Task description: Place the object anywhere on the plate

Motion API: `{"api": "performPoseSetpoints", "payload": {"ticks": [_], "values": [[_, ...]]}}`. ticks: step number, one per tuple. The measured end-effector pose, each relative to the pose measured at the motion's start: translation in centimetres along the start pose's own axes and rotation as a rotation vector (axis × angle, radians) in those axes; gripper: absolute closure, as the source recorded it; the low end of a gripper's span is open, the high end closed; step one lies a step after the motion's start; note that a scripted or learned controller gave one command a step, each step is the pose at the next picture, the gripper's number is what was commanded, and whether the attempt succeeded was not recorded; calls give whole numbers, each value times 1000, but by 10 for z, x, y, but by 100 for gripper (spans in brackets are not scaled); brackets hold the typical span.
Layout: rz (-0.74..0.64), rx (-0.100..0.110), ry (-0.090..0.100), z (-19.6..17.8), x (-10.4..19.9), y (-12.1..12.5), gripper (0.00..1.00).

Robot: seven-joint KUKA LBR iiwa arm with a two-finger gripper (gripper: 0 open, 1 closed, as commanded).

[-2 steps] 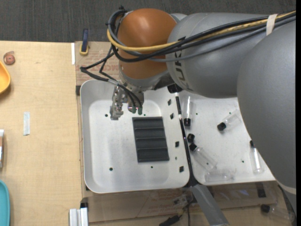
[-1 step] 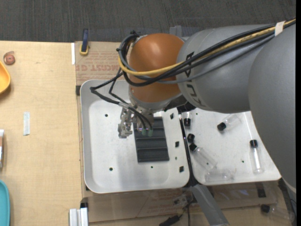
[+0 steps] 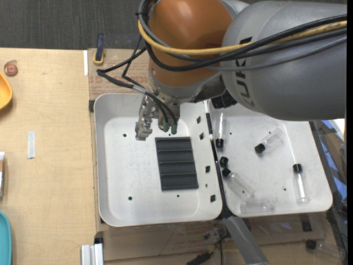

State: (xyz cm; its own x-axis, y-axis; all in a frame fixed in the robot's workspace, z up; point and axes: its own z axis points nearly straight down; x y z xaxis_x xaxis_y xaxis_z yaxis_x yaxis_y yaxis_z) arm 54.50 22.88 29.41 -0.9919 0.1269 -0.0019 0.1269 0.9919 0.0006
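- The grey arm (image 3: 287,54) reached in from the right, its orange band (image 3: 187,29) high over the back edge of the left bin (image 3: 110,203).
- The tool (image 3: 157,127) hung over the back part of the left bin, just behind the plate; its fingers pointed down, one grey and one with a green tip, but whether they were spread or pressed together could not be told.
- Nothing could be seen pinched between them.
- The plate (image 3: 176,163), a dark ribbed rectangle, lay flat in the middle of the left bin with nothing resting on it.
- Several clear vials with black caps lay scattered in the right bin (image 3: 325,197): one (image 3: 267,142) near the back, one (image 3: 299,182) at the right side, one (image 3: 236,181) near the divider.
- Another vial (image 3: 218,128) lay along the wall between the two bins.
- Both bins stood on the wooden desk (image 3: 49,148).
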Motion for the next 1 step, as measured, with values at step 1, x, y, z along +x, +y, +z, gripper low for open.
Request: {"api": "performPoseSetpoints", "payload": {"ticks": [1], "values": [[0, 0, 0, 0, 0, 0, 0]]}}
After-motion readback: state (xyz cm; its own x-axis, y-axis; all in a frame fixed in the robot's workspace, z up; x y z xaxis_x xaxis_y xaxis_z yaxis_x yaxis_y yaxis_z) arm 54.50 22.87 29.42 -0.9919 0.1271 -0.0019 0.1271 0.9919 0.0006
